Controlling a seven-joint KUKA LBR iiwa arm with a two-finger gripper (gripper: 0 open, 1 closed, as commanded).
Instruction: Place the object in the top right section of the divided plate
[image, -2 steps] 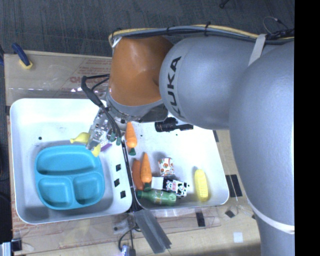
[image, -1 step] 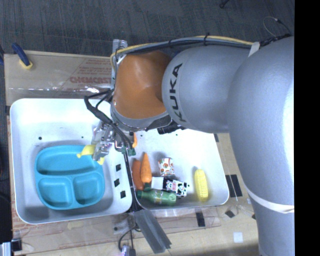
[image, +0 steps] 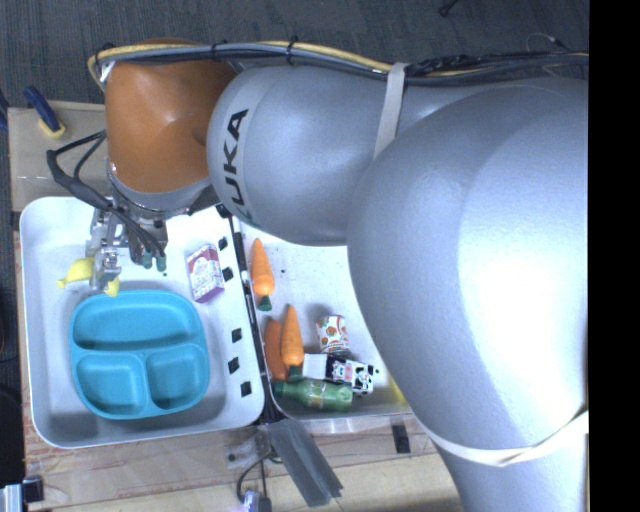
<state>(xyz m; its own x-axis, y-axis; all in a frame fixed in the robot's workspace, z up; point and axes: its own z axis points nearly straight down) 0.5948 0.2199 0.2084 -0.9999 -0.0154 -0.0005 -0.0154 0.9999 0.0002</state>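
Note:
A blue divided plate (image: 140, 352) lies in the left bin (image: 40, 400), with one long section along its far side and two smaller ones nearer the camera. Just beyond the plate's far left corner sits a yellow object (image: 82, 273), partly covered by my gripper (image: 125, 258). The gripper hangs low over the bin's far left part, right above the yellow object and the plate's far rim. I cannot make out whether the yellow object is between the gripper's tips. All three plate sections look bare.
A small maroon carton (image: 205, 272) lies right of the gripper in the left bin. The right bin (image: 310, 270) holds three carrots (image: 261, 270), a small can (image: 332, 331), a cow-patterned carton (image: 350, 373) and a green bottle (image: 315, 394). The big grey arm covers the right side.

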